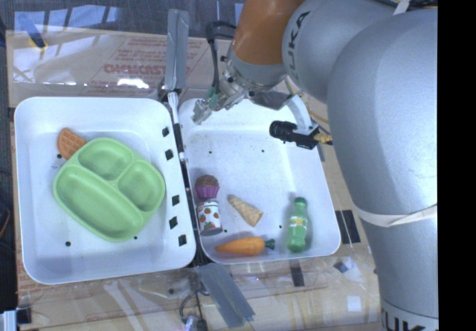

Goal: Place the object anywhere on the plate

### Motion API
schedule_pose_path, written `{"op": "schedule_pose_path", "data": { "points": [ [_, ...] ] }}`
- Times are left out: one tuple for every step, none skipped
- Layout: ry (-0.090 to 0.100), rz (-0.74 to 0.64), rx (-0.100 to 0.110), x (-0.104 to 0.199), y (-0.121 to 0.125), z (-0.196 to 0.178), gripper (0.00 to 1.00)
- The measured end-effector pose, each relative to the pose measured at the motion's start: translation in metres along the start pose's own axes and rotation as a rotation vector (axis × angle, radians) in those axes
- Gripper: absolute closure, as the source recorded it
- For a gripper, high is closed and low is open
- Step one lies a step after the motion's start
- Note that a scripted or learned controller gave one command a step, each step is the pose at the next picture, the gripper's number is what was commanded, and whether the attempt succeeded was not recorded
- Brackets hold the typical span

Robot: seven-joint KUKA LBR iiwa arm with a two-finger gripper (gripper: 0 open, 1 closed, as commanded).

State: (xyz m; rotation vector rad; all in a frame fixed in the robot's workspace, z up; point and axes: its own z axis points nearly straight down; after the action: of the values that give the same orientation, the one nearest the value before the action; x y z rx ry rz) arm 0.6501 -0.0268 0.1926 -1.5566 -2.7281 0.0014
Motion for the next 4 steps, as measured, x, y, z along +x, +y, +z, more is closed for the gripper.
{"op": "schedule_pose_path", "data": {
  "points": [
    [0.001, 0.129, 0.003, 0.047, -0.057, 0.001, 1.0],
    [-0.002, -0.385, -0.002, 0.029, -0.012, -0.089, 1.0],
    [0.001, -0.543, 0.001, 0.065, -0.035, 0.001, 1.0],
    [0.002, -0.709, 0.002, 0.086, -0.029, 0.001, 1.0]
  ]
}}
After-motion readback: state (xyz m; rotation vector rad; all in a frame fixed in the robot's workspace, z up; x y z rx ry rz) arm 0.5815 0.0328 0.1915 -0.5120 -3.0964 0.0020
